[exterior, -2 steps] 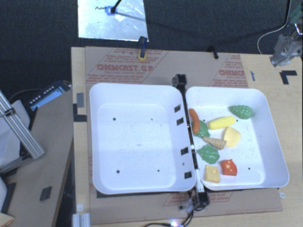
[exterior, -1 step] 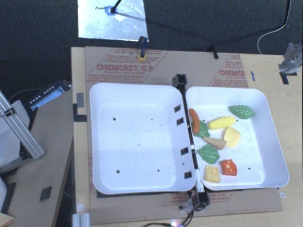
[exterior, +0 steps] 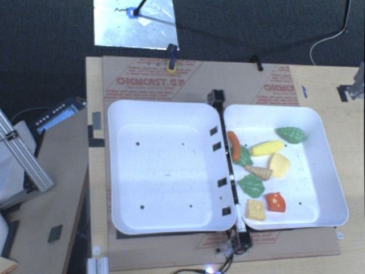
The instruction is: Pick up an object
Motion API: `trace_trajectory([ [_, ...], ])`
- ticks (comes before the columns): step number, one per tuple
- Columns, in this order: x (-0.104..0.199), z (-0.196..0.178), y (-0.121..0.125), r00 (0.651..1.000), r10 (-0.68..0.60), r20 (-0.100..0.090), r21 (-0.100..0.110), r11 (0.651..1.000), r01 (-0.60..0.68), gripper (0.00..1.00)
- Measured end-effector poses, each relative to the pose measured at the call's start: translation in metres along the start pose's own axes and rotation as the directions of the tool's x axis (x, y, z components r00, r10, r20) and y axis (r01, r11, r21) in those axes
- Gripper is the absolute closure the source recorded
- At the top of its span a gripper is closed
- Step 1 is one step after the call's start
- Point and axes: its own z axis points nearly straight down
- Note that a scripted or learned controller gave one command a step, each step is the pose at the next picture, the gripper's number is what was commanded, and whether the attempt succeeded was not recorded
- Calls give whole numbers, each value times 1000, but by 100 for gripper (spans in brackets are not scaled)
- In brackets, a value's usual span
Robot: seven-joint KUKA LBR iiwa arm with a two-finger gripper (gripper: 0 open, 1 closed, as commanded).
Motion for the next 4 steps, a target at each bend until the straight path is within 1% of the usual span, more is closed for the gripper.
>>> trace_trajectory([
  [1,-15,0,16,1000,1,1,0,1000,-1,100],
  [2,-30,0,17,1000,0,1,0,1000,0,100],
  [3,-46,0,-5,1000,1,0,0,1000,-1,100],
  [4,-70,0,-14,1000,1,1,0,1000,-1,100],
])
